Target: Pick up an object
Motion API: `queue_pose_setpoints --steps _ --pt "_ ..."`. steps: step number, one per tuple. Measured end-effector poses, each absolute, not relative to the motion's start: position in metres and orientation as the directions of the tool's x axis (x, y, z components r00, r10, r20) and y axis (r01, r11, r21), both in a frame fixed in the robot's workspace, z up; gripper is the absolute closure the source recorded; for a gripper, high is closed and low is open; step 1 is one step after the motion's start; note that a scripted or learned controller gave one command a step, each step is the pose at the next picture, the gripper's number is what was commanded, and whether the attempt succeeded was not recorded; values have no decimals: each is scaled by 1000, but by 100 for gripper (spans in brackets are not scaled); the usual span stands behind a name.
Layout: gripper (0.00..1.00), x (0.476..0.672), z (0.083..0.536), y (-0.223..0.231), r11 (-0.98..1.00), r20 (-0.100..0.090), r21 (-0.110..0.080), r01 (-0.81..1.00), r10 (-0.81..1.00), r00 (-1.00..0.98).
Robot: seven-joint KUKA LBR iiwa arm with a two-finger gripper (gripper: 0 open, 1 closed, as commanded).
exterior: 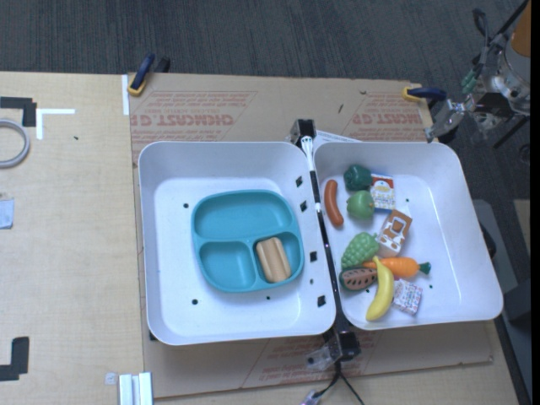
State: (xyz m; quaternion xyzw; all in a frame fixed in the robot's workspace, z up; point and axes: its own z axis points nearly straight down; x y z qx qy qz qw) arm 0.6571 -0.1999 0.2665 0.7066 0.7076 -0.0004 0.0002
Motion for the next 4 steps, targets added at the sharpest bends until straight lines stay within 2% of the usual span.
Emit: queue_pose_setpoints --steps 1,2,3,4 --pt "0 659 148 -133 3 -1 0 1000 1000 -3" --pt "0 650 107 -111 -1 -1 1 1000 1000 1" --pt "100 650 116 -112 -1 -2 2 1000 1000 1" --pt "100 628 248 -69 3 -1 1 1000 1000 -3"
